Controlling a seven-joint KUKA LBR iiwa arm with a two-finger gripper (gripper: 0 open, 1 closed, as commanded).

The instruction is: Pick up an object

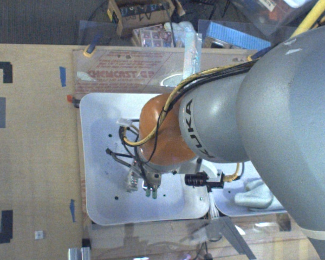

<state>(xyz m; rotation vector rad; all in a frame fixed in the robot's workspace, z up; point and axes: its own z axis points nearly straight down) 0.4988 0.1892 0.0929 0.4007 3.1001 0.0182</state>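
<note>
The grey arm with its orange band [162,131] reaches in from the right and covers much of the left white bin [97,145]. My gripper [150,191] hangs low over the front middle of that bin, pointing down at the floor. A small pale, partly see-through object [131,182] lies on the bin floor just to the left of the gripper, close to it or touching it; I cannot tell which. Whether anything is held is hidden by the arm. A pale grey lumpy object [254,199] lies in the right bin [227,207].
Black and yellow cables [122,140] dangle from the wrist over the left bin. A printed cardboard panel [124,75] stands along the bin's far side. Wooden bench [32,145] stretches to the left, with blue tape marks [62,76]. Clutter lies beyond the bench's far edge.
</note>
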